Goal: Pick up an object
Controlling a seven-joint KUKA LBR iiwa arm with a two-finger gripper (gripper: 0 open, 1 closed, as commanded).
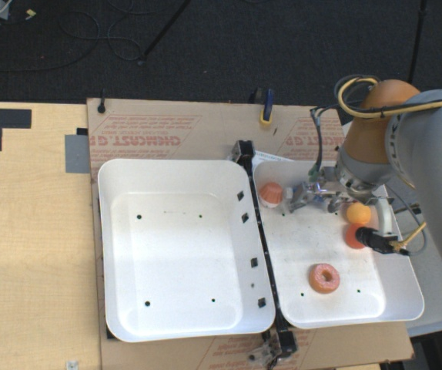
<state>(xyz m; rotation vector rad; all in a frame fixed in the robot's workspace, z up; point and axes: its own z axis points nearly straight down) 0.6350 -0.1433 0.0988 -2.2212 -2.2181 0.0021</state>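
We see two white bins side by side on a cardboard sheet (pixel 167 129), the left bin (pixel 113 206) and the right bin (pixel 406 303), split by a black clamped divider (pixel 253 230). In the right bin, open floor lies toward the near and left side, while the far right corner is crowded by the arm (pixel 390 122). The gripper (pixel 302 196) hangs low over the far left part of that bin, close to the divider wall; we cannot tell how far its fingers are parted or whether they grip anything. Just left of it sits a small reddish-orange round object (pixel 271 193), with no clear long axis. A pink ring (pixel 325 277) lies flat near the bin's middle front, hole facing up. An orange ball (pixel 359 213) and a red object (pixel 355 237) rest just beside each other at the right wall, under the arm's cabling.
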